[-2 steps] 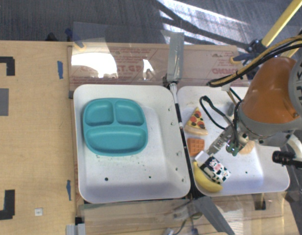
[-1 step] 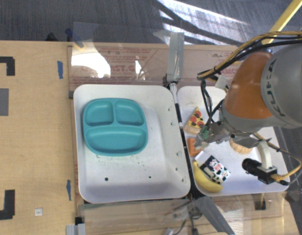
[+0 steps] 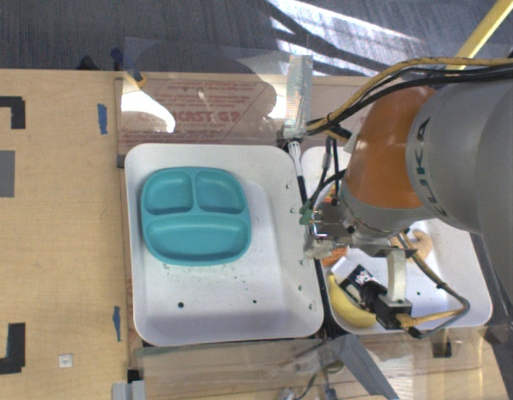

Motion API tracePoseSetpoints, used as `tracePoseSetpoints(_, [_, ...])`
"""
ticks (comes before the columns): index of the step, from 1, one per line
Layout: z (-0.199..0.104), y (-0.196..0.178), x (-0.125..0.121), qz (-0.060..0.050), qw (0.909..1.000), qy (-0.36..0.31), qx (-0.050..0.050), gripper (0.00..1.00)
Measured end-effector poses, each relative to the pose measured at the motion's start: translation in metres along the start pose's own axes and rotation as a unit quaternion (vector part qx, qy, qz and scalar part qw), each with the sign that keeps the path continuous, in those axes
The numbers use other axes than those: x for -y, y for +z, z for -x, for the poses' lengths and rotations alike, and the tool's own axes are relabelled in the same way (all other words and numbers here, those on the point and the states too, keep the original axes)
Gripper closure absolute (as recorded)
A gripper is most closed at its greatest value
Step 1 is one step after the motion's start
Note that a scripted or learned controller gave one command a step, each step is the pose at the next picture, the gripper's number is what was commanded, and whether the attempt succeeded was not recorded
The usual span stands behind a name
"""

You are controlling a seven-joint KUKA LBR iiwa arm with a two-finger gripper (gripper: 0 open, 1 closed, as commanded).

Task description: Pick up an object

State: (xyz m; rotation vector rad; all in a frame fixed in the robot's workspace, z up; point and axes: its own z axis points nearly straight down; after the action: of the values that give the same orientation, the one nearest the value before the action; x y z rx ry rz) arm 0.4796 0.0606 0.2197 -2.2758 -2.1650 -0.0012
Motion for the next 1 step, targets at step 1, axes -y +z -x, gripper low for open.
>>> tracePoseSetpoints(1, [0.0524, 0.0257, -0.0017, -0.003, 0.9746, 0.224, 0.001, 1.0])
